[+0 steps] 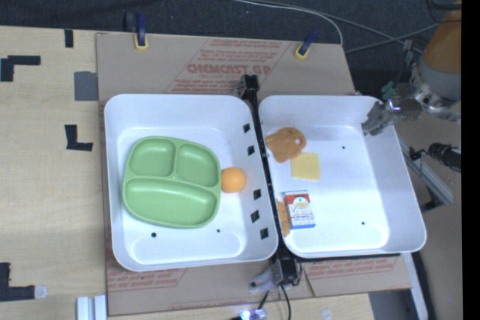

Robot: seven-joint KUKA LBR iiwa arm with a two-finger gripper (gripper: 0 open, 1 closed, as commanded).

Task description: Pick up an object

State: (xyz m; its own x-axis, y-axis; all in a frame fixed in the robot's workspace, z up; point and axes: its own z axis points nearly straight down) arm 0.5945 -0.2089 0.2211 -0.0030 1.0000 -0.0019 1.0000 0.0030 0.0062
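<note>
The end effector (377, 118) hovered at the right bin's (390, 183) far right rim; its state could not be told. The small carton (301, 210) lay well apart, lower left.

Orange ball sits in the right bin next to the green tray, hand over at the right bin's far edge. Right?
Not quite. The camera view shows the orange ball in the left bin, beside the green tray. The hand is at the right bin's far edge, as you said.
</note>
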